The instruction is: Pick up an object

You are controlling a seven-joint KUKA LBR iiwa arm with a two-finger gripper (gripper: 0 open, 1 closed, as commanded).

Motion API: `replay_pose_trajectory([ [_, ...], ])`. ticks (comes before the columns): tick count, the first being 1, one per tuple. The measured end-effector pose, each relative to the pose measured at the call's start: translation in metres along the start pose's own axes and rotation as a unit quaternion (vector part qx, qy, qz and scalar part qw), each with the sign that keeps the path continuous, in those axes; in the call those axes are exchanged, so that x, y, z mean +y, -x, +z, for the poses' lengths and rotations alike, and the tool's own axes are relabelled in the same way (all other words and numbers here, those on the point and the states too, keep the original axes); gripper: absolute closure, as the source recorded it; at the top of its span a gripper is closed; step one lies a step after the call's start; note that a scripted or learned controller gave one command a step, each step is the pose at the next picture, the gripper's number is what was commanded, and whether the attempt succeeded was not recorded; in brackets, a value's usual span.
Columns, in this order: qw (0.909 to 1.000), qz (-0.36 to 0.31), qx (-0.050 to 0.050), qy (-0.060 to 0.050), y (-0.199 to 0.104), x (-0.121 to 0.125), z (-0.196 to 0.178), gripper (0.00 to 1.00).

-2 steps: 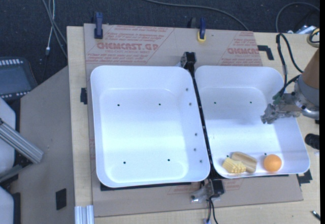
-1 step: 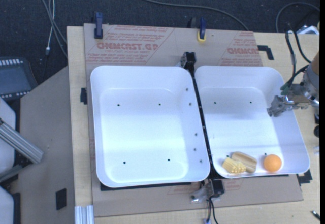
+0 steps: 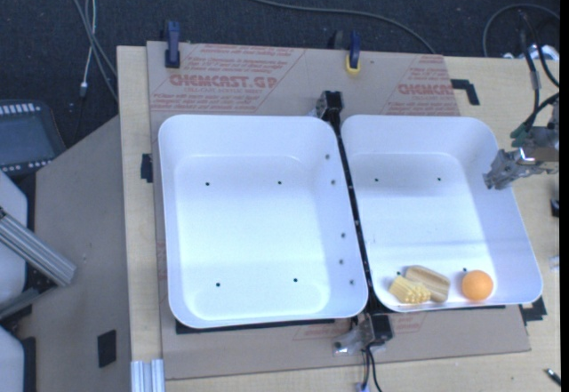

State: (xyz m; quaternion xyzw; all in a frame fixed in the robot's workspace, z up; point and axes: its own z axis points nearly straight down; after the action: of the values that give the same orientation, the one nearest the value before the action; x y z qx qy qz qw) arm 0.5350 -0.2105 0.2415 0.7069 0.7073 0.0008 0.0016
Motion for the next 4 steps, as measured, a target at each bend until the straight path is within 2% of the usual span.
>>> replay_pose_trajectory([
  [1,1.0,-0.002,0.001,-0.001,-0.044,0.007,-0.002,1.0],
  [4,1.0,-0.002,0.001,-0.002,-0.206,-0.008,0.011,1.0],
])
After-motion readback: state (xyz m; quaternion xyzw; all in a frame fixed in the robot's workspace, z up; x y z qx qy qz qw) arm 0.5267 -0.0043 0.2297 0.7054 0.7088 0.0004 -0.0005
